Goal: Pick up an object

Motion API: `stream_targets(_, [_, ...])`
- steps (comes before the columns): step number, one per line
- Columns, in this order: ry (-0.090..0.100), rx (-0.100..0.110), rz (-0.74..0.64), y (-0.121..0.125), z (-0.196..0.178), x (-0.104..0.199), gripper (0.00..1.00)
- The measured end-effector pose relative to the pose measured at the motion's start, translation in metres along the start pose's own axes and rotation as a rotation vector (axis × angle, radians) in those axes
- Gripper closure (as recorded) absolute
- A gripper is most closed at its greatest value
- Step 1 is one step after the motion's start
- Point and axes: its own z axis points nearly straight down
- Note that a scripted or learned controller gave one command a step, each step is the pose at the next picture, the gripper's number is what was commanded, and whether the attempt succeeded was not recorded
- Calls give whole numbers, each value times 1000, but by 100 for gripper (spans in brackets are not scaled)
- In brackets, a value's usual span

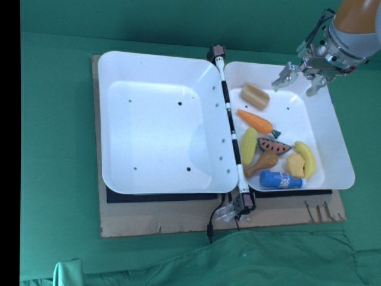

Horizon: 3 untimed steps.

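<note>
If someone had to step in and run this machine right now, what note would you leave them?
Claw: open, holding nothing, above the far end of the right bin.
Items, all in the right bin: bread roll, carrot, corn, watermelon slice, drumstick, banana, blue bottle.
Done: nothing picked up yet.
Left: lower onto one item, probably the bread roll as nearest, close, and lift.
</note>
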Motion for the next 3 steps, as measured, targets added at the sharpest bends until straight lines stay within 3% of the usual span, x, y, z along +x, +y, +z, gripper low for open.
stream_targets(1, [0,0,0,0,0,0,0])
stream_targets(2, [1,7,10,-81,35,-66,0])
stream_targets(3, [3,5,0,-92,78,-51,0])
